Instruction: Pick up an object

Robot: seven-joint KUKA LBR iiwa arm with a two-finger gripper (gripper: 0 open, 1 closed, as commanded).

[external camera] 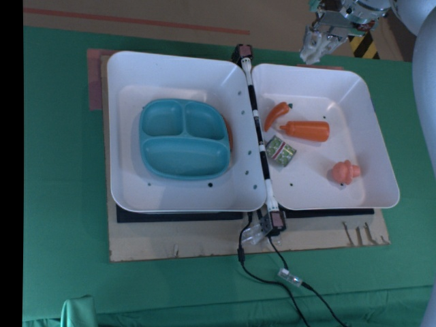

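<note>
The right white bin (371,104) holds an orange carrot (276,114), an orange squeeze bottle (306,130), a small green packet (280,150) and a pink-orange toy (345,172). My gripper (315,48) hangs high over the far rim of the right bin, well above and behind the carrot. Nothing shows between its pale fingers (310,46), which point down.
The left white bin (122,73) holds a teal divided plate (184,138). A black-and-white bar (257,125) runs between the bins. Cables (272,264) trail over the green cloth at the front. The grey arm (422,60) comes down along the right side.
</note>
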